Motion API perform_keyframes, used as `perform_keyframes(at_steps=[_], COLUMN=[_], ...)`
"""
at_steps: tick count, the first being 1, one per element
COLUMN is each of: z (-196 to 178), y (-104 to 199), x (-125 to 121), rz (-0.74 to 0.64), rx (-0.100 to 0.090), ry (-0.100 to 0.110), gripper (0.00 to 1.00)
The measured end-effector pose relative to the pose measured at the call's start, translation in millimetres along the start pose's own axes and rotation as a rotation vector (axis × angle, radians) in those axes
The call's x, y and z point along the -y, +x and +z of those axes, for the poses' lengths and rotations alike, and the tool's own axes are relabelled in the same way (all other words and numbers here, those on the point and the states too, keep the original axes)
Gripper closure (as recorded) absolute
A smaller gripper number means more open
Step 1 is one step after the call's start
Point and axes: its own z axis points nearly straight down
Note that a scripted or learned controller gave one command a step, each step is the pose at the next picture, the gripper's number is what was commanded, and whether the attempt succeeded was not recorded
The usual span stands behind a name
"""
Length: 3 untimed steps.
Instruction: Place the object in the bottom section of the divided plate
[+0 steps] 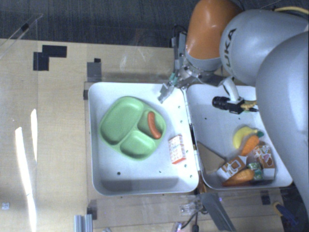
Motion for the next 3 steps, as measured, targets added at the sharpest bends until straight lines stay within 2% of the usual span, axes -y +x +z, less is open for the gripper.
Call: perform_keyframes(at_steps=[1, 2, 3], z=[-42, -249, -250], y=[41, 22, -29], x=[-34, -8, 22], rz=[-0.332, -0.453, -1.172], rx=[-0.001, 0.001, 0.001], ry=[-0.001, -0.002, -0.001], gripper=[0.00, 0.00, 0.00])
